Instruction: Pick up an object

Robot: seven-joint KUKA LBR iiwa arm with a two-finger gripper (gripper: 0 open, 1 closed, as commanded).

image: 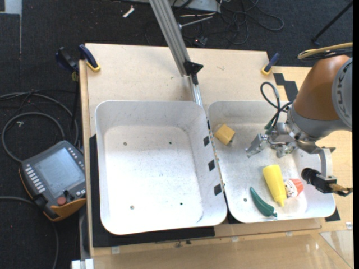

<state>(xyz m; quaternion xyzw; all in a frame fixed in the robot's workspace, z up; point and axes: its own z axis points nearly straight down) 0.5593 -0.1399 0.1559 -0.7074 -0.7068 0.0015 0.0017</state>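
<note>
Nothing is lifted yet: the yellow block (225,134), yellow corn (274,184), green pepper (262,202) and a small red-and-white toy (293,188) all lie in the right bin (241,112). Above them the gripper (255,148) hangs, fingers spread, pinching nothing.

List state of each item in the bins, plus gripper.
Yellow block: lying in right bin, near divider, free.
Yellow bottle: on its side, free.
Green pepper: lying flat by front rim.
Red-white toy: lying against bottle.
Gripper: over right bin, holding nothing.
Left bin: upright.
</note>
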